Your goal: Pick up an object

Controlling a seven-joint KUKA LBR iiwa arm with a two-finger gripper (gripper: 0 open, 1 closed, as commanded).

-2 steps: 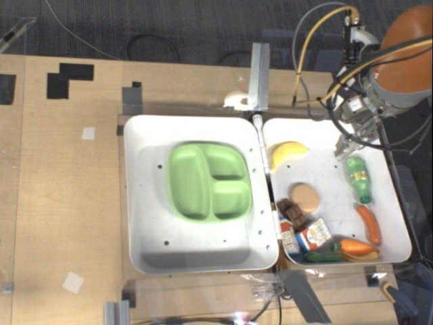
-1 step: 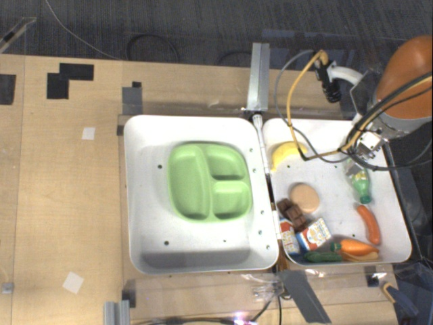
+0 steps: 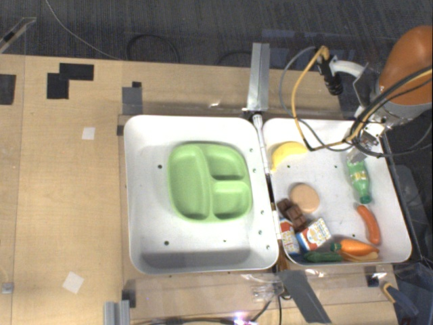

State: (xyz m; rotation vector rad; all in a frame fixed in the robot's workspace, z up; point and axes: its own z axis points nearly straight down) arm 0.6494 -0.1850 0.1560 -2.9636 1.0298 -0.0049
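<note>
Heads up, your gripper [image 3: 365,135] sits over the right bin's [image 3: 399,202] far right corner near the green bottle [image 3: 359,179], can't tell what the jaws are doing, and that round bottle could easily roll away sideways.

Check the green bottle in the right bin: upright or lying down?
Lying down. The green bottle rests lengthwise on the right bin floor near its far right side.

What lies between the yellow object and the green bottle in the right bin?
In the camera view, bare white bin floor separates the yellow object from the green bottle, crossed only by a dark cable.
</note>
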